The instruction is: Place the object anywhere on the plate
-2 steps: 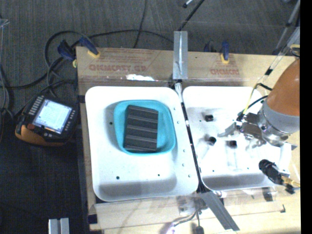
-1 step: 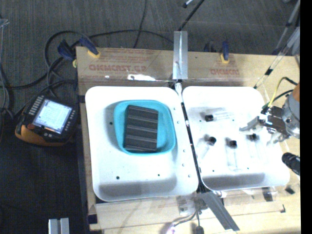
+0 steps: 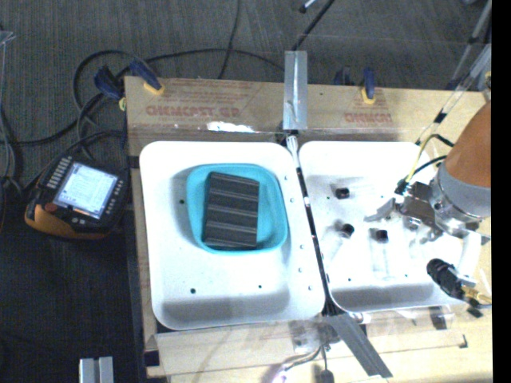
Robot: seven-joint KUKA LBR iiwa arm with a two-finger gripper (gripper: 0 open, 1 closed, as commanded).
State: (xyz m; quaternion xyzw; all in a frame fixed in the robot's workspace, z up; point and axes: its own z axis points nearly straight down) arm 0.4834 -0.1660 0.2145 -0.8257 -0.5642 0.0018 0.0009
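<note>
A dark grey ribbed block lies flat on the light blue plate, which sits in the left white bin. It covers most of the plate's middle. The gripper is over the right bin, well to the right of the plate and apart from the block. It hangs low above the bin floor with nothing seen in it. The grey arm with its orange band comes in from the right edge.
Small black bits rest on the right bin's floor near the gripper. A metal divider runs between the bins at the back. A handheld pendant and cables lie on the floor to the left.
</note>
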